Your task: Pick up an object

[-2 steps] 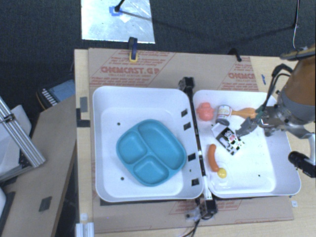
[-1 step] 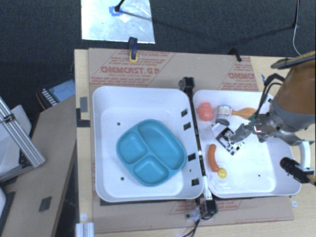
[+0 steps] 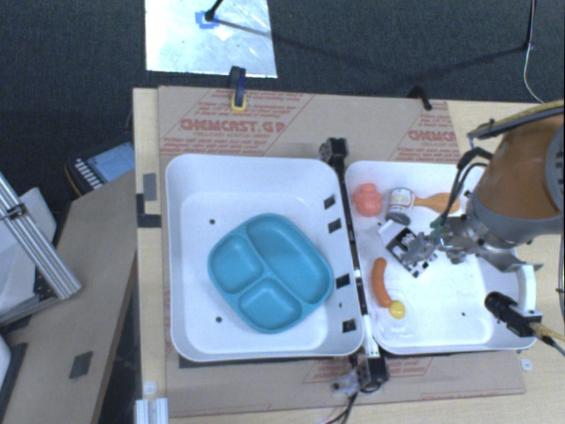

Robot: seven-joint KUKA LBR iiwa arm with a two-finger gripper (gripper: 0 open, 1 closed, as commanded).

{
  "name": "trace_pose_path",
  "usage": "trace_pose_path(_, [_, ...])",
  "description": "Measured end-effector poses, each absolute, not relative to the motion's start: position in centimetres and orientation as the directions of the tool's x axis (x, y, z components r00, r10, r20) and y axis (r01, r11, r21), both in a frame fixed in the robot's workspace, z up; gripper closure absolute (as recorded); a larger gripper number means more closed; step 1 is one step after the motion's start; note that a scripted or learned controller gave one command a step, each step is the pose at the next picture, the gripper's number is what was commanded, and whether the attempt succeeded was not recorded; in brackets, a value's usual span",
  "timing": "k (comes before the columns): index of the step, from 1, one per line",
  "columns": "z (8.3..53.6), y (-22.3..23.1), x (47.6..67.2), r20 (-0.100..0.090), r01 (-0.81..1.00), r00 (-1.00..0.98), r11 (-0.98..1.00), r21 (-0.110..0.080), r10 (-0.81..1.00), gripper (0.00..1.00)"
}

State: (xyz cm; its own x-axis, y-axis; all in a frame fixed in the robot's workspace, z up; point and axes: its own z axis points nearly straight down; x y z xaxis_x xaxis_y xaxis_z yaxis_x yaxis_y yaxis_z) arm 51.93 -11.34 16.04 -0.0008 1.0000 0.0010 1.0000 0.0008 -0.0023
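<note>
My gripper (image 3: 410, 252) hangs low over the middle of the right bin (image 3: 441, 334), reaching in from the right on the grey arm with its orange band. Nothing shows held in it. Just left of it and a little nearer lies an orange sausage-shaped piece (image 3: 380, 281), with a small yellow ball (image 3: 396, 308) at its near end. Beyond the gripper sit a pink lump (image 3: 367, 199), a small silver and white can (image 3: 399, 204) and an orange piece (image 3: 432, 202) partly behind the arm.
The left bin (image 3: 190, 237) holds a blue divided plate (image 3: 268, 272). A black divider (image 3: 346, 237) runs between the two bins. Both bins rest on a cardboard sheet (image 3: 265, 122) on the bench.
</note>
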Motion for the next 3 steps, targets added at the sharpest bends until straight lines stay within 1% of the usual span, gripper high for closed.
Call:
trace_pose_path(1, [11.7, -11.2, 51.3, 0.001, 1.000, 0.000, 0.000, -0.004, 1.000, 0.00])
trace_pose_path(2, [13.0, -11.3, 51.5, 0.000, 1.000, 0.000, 0.000, 0.003, 1.000, 1.00])
trace_pose_path(3, [17.4, -11.0, 51.9, -0.001, 1.000, -0.004, 0.004, 0.006, 1.000, 1.00])
